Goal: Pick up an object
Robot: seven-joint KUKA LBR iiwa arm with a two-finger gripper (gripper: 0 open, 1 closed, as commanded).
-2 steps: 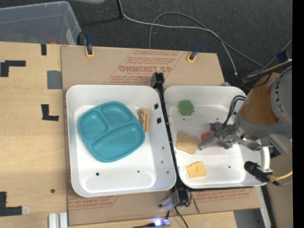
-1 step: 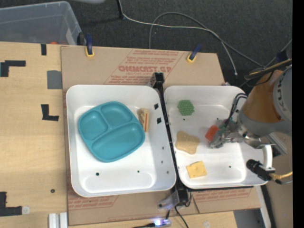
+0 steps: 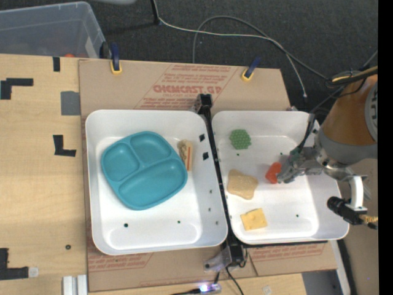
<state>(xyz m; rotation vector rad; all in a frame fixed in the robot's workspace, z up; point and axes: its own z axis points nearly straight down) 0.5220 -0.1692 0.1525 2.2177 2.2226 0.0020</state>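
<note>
A small red-orange object [image 3: 272, 173] lies in the right bin [image 3: 307, 226], toward its right wall. The gripper [image 3: 287, 172] sits touching it; how the fingers stand I cannot tell. This looks like the grasp step; next it needs a firm pinch, then a straight lift.

I saw open floor in the right bin [image 3: 319, 223] between the bread [image 3: 242, 185] and cheese [image 3: 253, 219]. The blue plate [image 3: 143, 169] crowded the left bin [image 3: 98, 220], leaving its near strip free.
</note>
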